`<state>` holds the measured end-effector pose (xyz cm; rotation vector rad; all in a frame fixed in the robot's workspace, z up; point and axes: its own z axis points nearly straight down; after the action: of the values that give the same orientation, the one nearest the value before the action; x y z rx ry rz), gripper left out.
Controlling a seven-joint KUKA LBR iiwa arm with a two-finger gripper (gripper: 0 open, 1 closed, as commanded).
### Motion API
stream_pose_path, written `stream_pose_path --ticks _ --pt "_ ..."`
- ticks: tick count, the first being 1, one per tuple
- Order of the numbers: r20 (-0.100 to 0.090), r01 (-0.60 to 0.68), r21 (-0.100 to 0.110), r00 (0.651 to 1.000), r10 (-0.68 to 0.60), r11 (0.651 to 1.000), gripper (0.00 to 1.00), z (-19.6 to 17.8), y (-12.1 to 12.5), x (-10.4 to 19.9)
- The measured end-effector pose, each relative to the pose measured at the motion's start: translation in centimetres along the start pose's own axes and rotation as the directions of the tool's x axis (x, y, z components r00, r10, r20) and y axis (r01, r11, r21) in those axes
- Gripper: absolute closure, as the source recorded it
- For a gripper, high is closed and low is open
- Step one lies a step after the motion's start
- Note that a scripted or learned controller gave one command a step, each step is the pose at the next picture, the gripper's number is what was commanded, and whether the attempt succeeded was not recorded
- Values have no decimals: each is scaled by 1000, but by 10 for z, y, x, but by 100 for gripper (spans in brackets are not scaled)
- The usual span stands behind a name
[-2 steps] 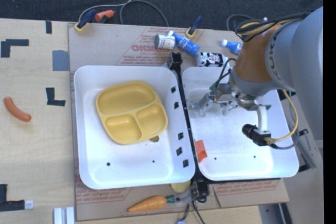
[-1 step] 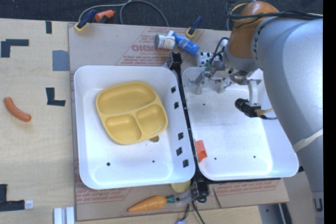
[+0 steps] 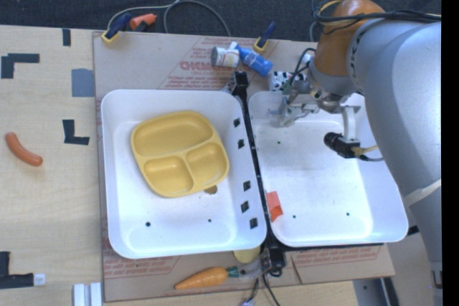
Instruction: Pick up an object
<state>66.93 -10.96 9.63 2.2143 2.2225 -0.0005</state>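
Observation:
A yellow divided plate (image 3: 179, 152) lies in the left white bin (image 3: 122, 226), tilted a little, with a small brown item (image 3: 209, 190) peeking out at its lower right edge. My gripper (image 3: 285, 113) is low over the far left corner of the right white bin (image 3: 323, 226), close to the bin's back wall. The grey arm with its orange band (image 3: 344, 11) comes in from the upper right and covers part of that corner. Nothing shows in the gripper's grasp.
A small orange piece (image 3: 274, 206) sits at the divider between the bins. Outside the bins lie a carrot (image 3: 203, 278) at the front, a sausage (image 3: 24, 150) far left, a white and blue bottle (image 3: 241, 57) behind, and clamps (image 3: 129, 24) on the board.

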Motion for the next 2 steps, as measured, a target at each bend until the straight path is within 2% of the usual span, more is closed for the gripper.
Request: stream_pose_path --ticks 1,2 --pt "1 0 1 1000 0 1000 0 1 0 0" --pt "0 -3 2 1000 3 1000 0 11 -1 15"
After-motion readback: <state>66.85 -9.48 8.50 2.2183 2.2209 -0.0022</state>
